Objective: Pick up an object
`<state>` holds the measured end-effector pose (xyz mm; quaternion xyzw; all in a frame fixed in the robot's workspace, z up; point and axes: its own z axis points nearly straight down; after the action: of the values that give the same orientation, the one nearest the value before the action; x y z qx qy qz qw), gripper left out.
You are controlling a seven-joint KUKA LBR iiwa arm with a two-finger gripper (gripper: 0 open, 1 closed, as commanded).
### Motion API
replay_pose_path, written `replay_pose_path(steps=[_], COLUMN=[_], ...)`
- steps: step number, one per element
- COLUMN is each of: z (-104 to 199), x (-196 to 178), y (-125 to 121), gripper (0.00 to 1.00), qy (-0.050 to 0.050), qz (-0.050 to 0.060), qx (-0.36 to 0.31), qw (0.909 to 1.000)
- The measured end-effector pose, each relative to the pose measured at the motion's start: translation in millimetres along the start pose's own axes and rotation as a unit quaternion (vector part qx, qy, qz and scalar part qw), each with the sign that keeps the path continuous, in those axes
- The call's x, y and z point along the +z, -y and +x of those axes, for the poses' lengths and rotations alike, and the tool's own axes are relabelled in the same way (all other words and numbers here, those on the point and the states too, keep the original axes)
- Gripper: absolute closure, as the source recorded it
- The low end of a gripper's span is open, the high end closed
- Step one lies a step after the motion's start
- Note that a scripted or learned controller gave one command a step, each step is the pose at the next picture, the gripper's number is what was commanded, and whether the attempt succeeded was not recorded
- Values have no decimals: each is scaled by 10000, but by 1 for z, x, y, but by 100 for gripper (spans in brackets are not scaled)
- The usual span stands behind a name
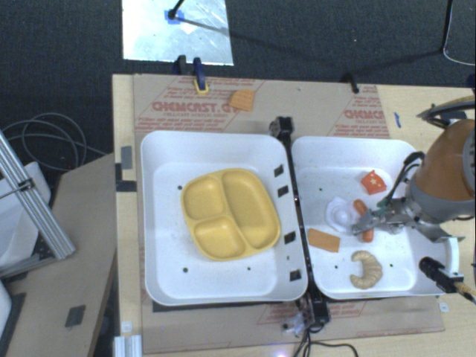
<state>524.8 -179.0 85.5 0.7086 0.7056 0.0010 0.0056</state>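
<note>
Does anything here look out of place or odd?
Yes: one orange piece lies outside both bins, on the cardboard behind the left bin. The croissant, orange slab and other items are in the right bin.

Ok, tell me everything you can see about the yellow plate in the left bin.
The yellow divided plate looks like matte plastic, a rounded rectangle with three compartments, two larger and one smaller. It lies flat, turned at a slant, near the middle of the left bin. All its compartments are bare, and nothing but the bin floor touches it.
</note>
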Motion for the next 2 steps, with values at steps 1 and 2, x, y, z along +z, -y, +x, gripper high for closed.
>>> replay_pose_path(steps=[1,2], z=[5,60], x=[-11,-113], y=[-1,-68], gripper=[100,100], qy=[-28,-23], qz=[21,-21], qx=[-31,-77], qw=[10000,10000])
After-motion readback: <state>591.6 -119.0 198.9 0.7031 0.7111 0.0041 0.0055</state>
